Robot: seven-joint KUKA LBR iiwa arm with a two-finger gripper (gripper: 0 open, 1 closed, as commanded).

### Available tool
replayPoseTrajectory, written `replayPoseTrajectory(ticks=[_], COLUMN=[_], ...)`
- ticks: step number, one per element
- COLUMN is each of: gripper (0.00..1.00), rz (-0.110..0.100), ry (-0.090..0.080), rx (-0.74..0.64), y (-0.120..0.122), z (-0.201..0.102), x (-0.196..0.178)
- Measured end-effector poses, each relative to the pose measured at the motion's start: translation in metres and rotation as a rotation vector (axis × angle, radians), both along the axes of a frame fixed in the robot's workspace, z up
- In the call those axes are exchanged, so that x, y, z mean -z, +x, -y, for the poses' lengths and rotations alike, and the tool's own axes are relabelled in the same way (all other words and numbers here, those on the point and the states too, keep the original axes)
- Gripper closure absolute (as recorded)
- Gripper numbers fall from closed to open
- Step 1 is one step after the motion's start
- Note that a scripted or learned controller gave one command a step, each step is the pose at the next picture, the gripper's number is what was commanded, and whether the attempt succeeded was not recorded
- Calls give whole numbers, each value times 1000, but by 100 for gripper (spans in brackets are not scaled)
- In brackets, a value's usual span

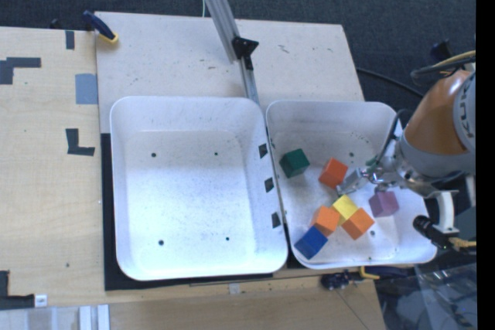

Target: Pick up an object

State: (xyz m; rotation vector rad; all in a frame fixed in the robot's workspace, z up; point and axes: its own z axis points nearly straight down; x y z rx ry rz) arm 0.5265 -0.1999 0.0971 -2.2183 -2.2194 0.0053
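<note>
- Sitting left of centre, left bin [139,243] on the counter [46,166].
- Right bin [309,110] holds seven blocks: one green [295,162], one blue [311,242], three orange [333,172], one yellow [345,207], one purple [384,204].
- Tool [362,178], centre right, beside the upper orange block; its grip cannot be told.

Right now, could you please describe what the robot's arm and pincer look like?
The arm is bulky and rounded, grey with a broad orange band above the wrist. Its pincer is a small metallic assembly with thin silvery fingers. Dark cables loop near the arm.
</note>
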Motion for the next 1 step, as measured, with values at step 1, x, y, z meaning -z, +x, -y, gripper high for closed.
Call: replayPoseTrajectory(ticks=[1], gripper=[100], rz=[2], ry=[1], rx=[-1], y=[1], z=[-1], x=[-12])
